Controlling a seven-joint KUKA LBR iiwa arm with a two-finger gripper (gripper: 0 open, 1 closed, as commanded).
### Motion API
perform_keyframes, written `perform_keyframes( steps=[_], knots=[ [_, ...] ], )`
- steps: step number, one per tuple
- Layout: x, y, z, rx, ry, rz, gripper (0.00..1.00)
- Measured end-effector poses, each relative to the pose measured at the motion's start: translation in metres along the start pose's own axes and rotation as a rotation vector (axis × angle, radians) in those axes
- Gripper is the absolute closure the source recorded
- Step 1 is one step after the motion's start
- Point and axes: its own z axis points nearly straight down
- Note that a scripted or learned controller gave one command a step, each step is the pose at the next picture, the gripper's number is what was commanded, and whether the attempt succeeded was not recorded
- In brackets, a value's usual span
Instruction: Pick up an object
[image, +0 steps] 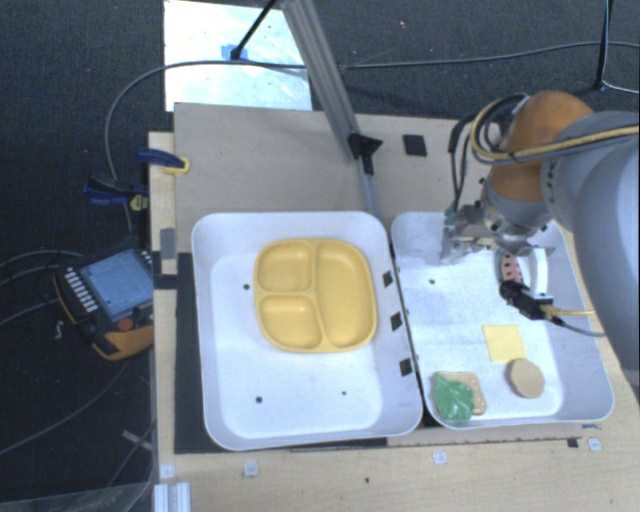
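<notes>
The right white bin (445, 320) holds a flat yellow square slice (503, 342), a round tan piece (525, 378) and a green lump on a tan slab (457, 396) along its near side. My gripper (458, 240) hangs low over that bin's far left corner, well apart from those three objects. The grey wrist and orange band (528, 135) rise behind it to the right. A small reddish strip (510, 268) lies just right of the gripper, partly hidden by the wrist. Nothing shows in the gripper's grasp.
The left white bin (230, 340) bears a yellow three-compartment plate (315, 295). A slanted metal rod (335, 90) comes down to the bins' far edge. Cables (545, 310) trail from the wrist over the right bin. A handheld controller (110, 300) lies off the bench at left.
</notes>
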Motion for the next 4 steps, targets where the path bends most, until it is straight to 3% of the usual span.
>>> perform_keyframes(
  steps=[2,3,4],
  knots=[
    [-0.008,0.001,-0.123,0.002,0.002,0.001,1.0],
    [-0.007,0.002,-0.13,0.005,0.003,-0.002,1.0],
    [0.036,-0.025,-0.12,0.009,0.004,-0.006,1.0]
  ],
)
